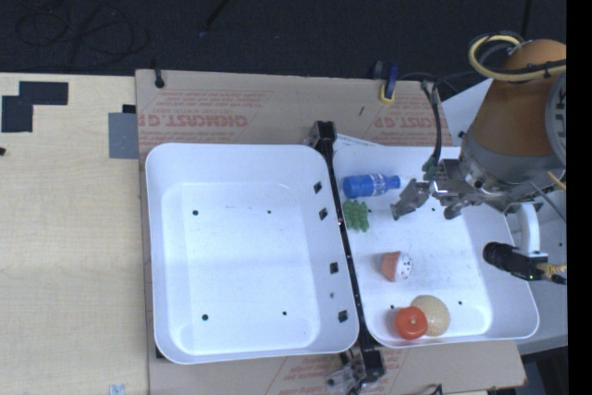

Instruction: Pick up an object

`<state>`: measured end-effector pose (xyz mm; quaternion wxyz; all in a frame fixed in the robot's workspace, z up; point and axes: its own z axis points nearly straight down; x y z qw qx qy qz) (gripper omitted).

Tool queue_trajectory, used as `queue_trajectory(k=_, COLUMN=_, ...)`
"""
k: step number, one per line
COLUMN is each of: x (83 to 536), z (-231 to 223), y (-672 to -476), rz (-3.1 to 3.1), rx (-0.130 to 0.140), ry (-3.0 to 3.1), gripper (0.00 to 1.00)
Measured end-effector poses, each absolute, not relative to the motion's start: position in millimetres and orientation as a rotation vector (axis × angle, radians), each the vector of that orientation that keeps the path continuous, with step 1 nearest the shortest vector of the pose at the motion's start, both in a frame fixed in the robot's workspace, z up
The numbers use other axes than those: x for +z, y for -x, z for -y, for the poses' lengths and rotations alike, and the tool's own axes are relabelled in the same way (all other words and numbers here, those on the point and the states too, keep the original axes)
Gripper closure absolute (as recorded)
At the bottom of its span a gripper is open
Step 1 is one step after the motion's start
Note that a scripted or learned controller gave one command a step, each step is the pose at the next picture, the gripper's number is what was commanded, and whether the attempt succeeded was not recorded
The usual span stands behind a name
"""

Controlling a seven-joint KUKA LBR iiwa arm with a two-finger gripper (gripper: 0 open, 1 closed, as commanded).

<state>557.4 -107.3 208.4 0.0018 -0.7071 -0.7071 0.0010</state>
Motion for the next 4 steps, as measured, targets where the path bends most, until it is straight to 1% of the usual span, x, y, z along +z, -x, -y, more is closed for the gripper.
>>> queue_trajectory(k=1, x=134.9, z=149.4, y=-500.5, rz=2.211, rx=0.007, ry=2.22, gripper=0.0)
queue_trajectory(k=2, x=148.4, z=149.9, y=-503.4, rz=2.21, rx=0.002, ry=2.227, gripper=1.0)
queue_trajectory(k=3, x=157.6, z=150.8, y=-503.1, rz=2.204, rx=0.004, ry=2.231, gripper=1.0)
queue_trajectory(k=4, x=157.4, z=150.8, y=-503.0, rz=2.201, rx=0.003, ry=2.233, gripper=0.0)
